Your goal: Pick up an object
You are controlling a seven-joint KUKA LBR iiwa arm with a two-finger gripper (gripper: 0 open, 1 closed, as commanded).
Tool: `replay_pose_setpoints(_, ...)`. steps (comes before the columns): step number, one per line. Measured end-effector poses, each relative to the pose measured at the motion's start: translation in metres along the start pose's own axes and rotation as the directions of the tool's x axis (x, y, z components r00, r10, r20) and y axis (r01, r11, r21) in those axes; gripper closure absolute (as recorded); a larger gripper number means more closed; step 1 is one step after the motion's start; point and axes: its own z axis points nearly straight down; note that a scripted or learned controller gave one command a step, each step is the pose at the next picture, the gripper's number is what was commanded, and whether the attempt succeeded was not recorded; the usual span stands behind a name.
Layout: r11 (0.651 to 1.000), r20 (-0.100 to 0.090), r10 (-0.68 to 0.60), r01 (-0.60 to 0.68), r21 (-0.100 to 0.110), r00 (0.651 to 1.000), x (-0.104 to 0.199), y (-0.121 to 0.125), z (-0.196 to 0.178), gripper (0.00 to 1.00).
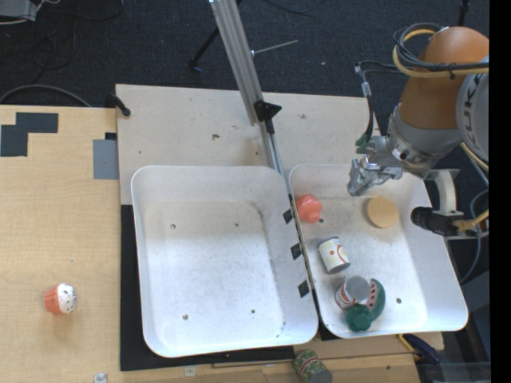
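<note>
My gripper point(359, 182) hangs over the back of the right bin point(431, 294), pointing down and left. A tan round disc point(382, 212) lies just to its right and below. An orange-red lump point(307, 207) rests by the bin's left wall. Nearer the front lies a white cup with a red mark point(334, 254). In the front of the bin a green object point(367, 308) sits against a small can with a grey top point(352, 290). Nothing shows between my fingers.
The left bin point(207, 254) stands beside the right one, with black clips point(292, 234) along the shared edge. A slanted metal rail point(243, 62) rises behind the bins. A small red-and-white toy point(61, 298) lies on the wooden table at the left.
</note>
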Motion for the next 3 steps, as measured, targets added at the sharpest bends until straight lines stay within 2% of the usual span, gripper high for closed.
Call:
replay_pose_setpoints(2,1.0,0.0,0.001,-0.001,0.002,1.0,0.101,-0.041,0.02,1.0)
replay_pose_setpoints(3,1.0,0.0,-0.001,0.001,-0.003,1.0,0.156,-0.049,0.008,1.0)
